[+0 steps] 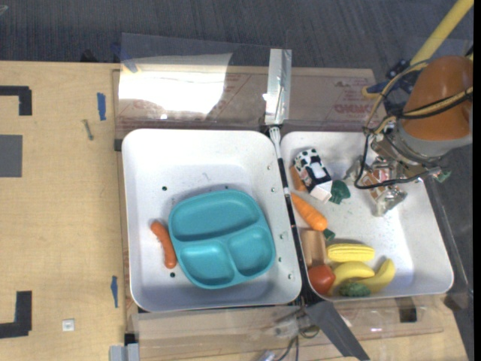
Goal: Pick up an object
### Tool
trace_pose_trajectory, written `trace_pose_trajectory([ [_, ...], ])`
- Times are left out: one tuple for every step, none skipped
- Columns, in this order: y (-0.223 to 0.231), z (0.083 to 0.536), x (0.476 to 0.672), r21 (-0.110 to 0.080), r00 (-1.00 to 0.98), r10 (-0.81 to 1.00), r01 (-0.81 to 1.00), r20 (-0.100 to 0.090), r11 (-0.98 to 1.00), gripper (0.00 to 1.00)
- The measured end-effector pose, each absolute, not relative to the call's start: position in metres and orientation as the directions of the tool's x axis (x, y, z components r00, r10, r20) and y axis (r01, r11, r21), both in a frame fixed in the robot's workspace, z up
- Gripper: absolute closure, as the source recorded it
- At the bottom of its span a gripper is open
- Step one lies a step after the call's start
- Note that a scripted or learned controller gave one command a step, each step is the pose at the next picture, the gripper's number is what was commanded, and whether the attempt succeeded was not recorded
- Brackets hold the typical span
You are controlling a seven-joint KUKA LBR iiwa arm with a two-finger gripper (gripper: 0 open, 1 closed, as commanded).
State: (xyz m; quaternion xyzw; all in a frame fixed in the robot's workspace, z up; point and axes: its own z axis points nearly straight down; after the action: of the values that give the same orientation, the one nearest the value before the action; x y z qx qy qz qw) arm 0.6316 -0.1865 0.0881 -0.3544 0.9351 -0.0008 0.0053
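The right bin [421, 239] holds a black-and-white toy cow [310, 164], a white block [321, 193], a small green piece [340, 192], a carrot [310, 210], a wooden block [313, 245], a red tomato [321, 278] and yellow bananas [359, 263]. My gripper [386, 195] hangs low over bare bin floor in the upper right part of that bin. It is to the right of the green piece and apart from it. The wrist above hides its tip.
The left bin [143, 164] holds a teal divided plate [222, 237] and an orange sausage [164, 244] at the plate's left. A metal divider [278, 89] stands behind the bins. The arm's orange band [443, 96] and cables overhang the right bin's far corner.
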Motion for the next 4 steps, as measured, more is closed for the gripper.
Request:
trace_pose_trajectory([
  [-0.131,0.089,0.613,-0.004,-0.86,-0.51,-0.51,-0.01,0.86,0.0],
  [-0.155,0.135,0.568,-0.005,-0.845,-0.534,-0.534,-0.006,0.846,0.0],
  [-0.109,0.09,0.58,-0.006,-0.883,-0.47,-0.47,-0.01,0.883,0.0],
  [-0.098,0.091,0.563,-0.012,-0.858,-0.514,-0.514,-0.014,0.858,0.0],
])
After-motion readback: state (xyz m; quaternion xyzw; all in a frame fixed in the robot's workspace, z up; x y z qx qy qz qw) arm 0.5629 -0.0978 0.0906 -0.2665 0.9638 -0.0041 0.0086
